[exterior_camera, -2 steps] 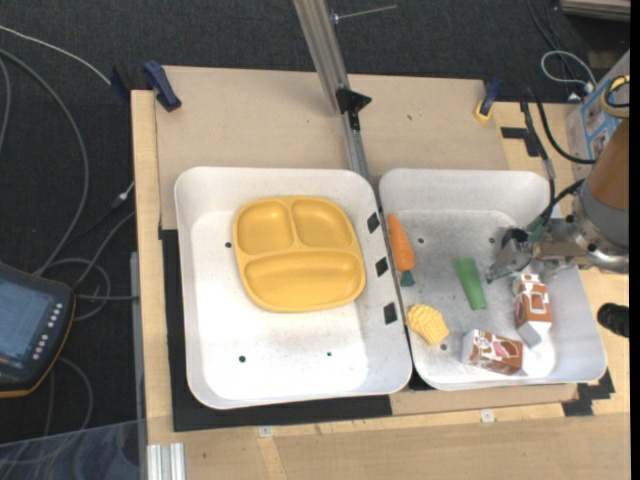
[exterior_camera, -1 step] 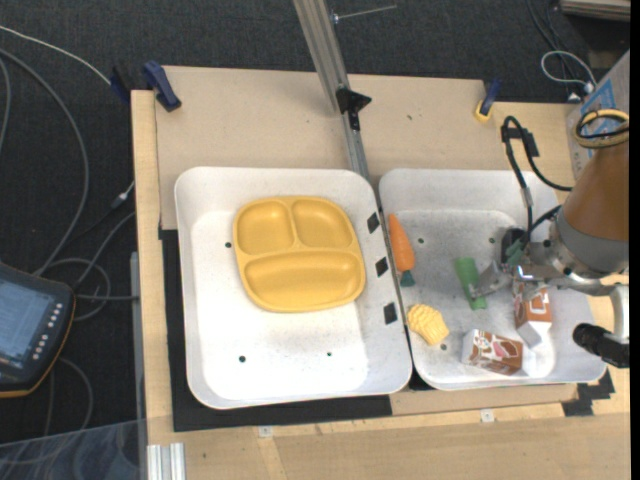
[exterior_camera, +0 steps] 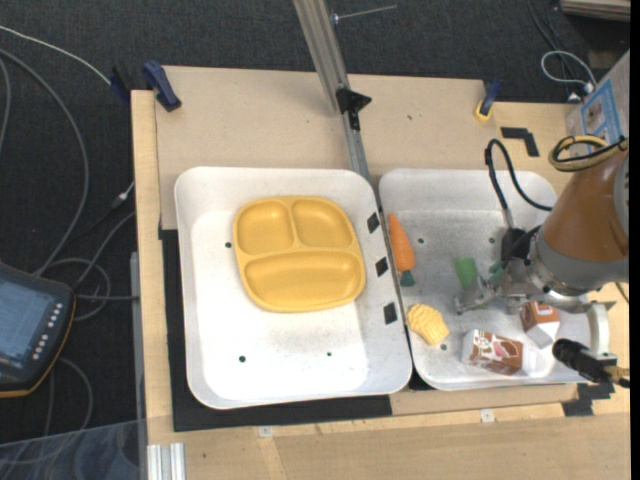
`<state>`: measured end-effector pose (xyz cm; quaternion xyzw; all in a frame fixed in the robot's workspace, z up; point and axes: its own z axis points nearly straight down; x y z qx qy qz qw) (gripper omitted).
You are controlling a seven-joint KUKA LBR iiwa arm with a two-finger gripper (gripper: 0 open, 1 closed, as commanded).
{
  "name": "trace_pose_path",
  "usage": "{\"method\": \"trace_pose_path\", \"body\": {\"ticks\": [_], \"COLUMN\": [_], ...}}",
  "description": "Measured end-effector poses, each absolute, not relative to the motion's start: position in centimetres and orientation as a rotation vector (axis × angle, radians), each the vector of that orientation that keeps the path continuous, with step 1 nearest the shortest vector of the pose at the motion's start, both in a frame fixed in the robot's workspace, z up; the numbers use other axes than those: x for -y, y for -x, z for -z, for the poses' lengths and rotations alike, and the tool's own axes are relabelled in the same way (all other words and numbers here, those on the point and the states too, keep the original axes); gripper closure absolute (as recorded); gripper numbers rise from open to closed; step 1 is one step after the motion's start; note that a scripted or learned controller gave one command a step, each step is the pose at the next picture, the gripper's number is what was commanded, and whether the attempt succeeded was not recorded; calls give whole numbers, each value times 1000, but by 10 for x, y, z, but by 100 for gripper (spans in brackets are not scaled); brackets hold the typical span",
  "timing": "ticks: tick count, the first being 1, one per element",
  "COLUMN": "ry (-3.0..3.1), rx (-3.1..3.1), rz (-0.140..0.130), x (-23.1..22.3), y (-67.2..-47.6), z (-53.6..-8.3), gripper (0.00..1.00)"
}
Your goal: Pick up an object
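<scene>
Over in the right-hand bin the gripper hangs low just beside a small green block; whether its jaws are open or closed I cannot tell from this slant, and nothing shows between them. The block looks light, stiff and smooth-sided, likely best pinched across its short flat faces. Nearby lie an orange carrot, a yellow corn cob and a brown carton.

Tan bench with two white bins, left bin beside right bin.
</scene>
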<state>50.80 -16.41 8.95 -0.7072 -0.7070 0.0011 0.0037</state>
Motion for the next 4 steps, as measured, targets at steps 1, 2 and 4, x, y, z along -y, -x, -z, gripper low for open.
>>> {"method": "trace_pose_path", "body": {"ticks": [1, 2, 4], "ry": [2220, 2225, 2223], "rx": [2221, 2228, 2227], "rz": [3, 5, 4], "x": [164, 172, 170], "y": [-510, -515, -517], "z": [-103, -164, -230], "gripper": [100, 100, 100]}}
